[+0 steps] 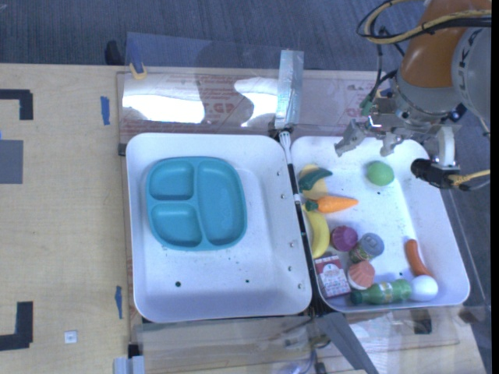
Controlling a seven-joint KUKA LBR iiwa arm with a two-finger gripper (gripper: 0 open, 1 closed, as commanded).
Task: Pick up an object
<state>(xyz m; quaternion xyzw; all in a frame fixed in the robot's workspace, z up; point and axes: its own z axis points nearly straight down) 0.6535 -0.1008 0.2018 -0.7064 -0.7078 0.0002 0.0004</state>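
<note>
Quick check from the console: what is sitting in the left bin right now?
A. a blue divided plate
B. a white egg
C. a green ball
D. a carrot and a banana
A: the blue divided plate lies alone in the left bin, while the green ball, carrot, banana and white egg are all in the right bin.

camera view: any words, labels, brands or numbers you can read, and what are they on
No text can be read.
Small red and white carton: has print on it, too blurred to read.
Green bottle: label too small to read.
Small can: nothing legible.
</note>
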